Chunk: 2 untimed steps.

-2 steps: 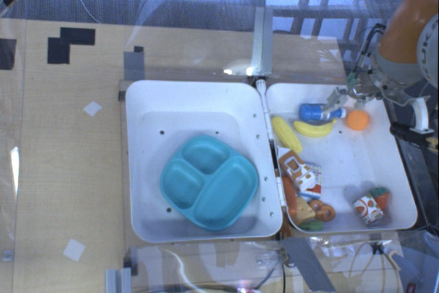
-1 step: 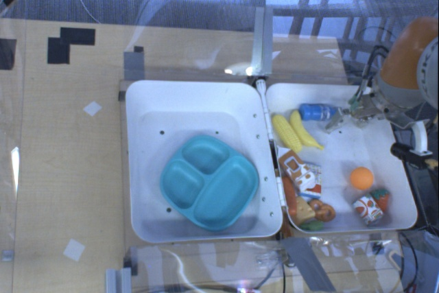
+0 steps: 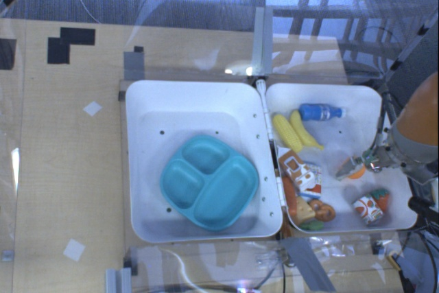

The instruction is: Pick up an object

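Tool [image 3: 358, 165] low in right bin [image 3: 367, 98], poised over small orange item [image 3: 356, 173] to grasp it; finger state unclear.

A teal divided plate [image 3: 209, 180] lies in the left white bin [image 3: 147, 147], toward its near right side. The bins sit on a pale wooden bench [image 3: 62, 168] bearing black markings [image 3: 68, 43]. A metal post [image 3: 260, 44], possibly part of a frame, stands behind the bins.
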### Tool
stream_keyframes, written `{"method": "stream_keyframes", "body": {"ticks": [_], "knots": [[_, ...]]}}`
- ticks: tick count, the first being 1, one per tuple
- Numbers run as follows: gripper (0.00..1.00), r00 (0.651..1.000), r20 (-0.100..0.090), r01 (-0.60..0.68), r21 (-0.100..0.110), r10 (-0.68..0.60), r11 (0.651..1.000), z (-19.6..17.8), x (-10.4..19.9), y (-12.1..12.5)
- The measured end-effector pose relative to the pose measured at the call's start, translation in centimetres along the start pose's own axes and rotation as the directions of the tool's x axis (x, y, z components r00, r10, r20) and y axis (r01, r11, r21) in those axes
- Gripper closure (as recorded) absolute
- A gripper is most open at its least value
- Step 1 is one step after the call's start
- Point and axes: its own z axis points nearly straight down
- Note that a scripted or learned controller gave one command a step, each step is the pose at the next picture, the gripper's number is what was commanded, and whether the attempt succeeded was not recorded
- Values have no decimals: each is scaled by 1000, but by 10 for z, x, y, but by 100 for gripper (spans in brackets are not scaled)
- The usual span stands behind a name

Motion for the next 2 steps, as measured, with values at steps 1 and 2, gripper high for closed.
{"method": "stream_keyframes", "body": {"ticks": [1,2], "knots": [[100,1000,5,-1,-10,1,1000,-11,-1,4],[0,1000,5,-1,-9,1,1000,-11,-1,4]]}}
